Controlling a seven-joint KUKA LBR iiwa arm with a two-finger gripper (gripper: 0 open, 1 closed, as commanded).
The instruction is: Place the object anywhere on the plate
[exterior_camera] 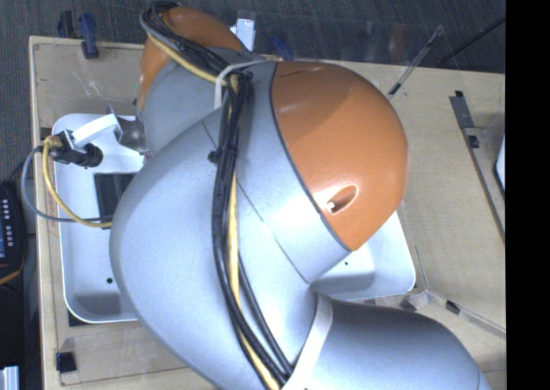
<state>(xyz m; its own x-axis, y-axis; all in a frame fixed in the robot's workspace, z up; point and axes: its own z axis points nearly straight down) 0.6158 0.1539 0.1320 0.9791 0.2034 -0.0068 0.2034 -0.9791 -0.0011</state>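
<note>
Grey arm with orange band (339,152) looms over the light wooden desk (447,165), covering most of both bins.

The claw (129,132) sits over the left shallow white bin (82,289), its state impossible to tell. Yellow and black cables (225,208) run along the arm. The object and plate cannot be made out.

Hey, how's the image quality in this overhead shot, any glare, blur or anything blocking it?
Camera view: even lighting, reasonably sharp; the arm looms close to the lens and covers most of the bins; a small bright glint on its orange band; the white bin at left looks slightly washed out.
</note>
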